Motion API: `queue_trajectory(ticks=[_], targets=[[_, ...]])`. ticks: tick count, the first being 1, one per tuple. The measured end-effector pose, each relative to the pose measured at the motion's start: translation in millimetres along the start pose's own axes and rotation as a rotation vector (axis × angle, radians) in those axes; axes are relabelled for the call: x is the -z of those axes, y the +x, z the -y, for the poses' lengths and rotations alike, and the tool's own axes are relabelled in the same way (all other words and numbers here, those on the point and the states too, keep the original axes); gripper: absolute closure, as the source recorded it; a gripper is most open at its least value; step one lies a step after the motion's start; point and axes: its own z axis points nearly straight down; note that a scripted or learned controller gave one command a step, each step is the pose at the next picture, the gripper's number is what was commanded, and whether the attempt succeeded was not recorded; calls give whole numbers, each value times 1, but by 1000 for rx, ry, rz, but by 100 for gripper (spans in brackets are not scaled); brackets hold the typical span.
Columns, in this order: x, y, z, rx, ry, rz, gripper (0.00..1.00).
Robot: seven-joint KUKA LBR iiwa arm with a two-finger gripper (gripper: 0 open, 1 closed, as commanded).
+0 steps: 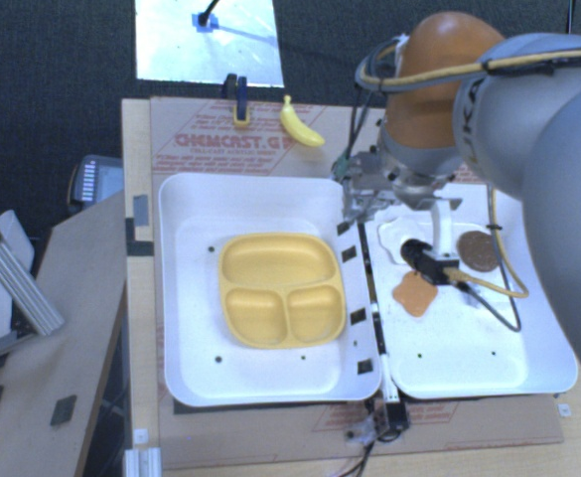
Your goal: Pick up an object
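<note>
Arm [538, 117]: grey, comes in from the right and covers the back right part of the right bin.
Orange band [439, 58]: above the wrist, over the back edge of the right bin.
Gripper [358, 205]: low over the back left corner of the right bin, right at the divider between the bins; nothing seen in it.
Grip state: can't tell, tips too small and cluttered to read as spread or closed.
Right bin [499, 356]: white and shallow, holds three small items in its back half; front half bare.
Orange piece [415, 293]: flat, roughly square, mid-bin, nearest loose item in front of the gripper, not touching it.
Brown disc [480, 250]: flat and round, right of the orange piece, near but apart from it.
White piece [397, 235]: flat, pale on the white floor, outline hard to make out, just below the gripper.
Left bin [176, 296]: white, touches the right bin along the divider.
Tray [280, 288]: yellow, three compartments, flat in the middle of the left bin.
Cardboard [220, 142]: under and behind both bins.
Banana [300, 127]: yellow, lies on the cardboard behind the bins.
Clamp [240, 102]: yellow and black, at the cardboard's back edge, left of the banana.
</note>
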Motion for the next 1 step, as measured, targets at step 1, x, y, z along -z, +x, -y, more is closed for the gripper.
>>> queue_trajectory(ticks=[1], targets=[[-5, 45, 11, 0, 1, -1, 100]])
